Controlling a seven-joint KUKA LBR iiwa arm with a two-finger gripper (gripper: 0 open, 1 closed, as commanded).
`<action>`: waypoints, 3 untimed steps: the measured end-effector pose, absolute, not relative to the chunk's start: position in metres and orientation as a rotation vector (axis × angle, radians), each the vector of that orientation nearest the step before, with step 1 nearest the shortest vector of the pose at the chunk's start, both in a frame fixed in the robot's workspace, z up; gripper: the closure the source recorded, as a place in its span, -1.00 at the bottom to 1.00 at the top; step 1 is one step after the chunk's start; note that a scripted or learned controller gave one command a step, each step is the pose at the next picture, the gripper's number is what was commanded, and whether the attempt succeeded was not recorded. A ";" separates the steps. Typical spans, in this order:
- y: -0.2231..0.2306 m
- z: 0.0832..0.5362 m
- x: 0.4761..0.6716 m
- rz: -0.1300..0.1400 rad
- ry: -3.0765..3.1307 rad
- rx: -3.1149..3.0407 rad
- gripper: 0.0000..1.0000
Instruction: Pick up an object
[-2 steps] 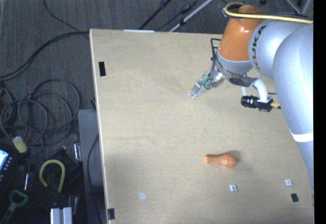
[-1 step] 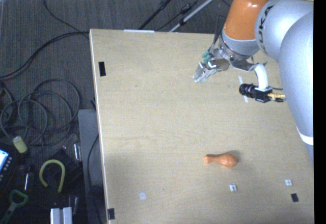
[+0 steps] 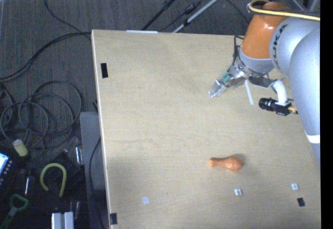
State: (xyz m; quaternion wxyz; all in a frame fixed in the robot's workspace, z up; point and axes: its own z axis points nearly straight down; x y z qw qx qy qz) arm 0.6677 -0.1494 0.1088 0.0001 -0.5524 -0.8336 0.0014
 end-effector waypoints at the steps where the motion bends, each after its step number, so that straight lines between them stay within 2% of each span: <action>1: -0.149 0.118 0.668 0.003 -2.620 -1.736 1.00; 2: -0.129 0.170 0.669 0.000 -2.421 -2.004 1.00; 3: -0.211 0.114 0.668 0.005 -2.689 -1.629 1.00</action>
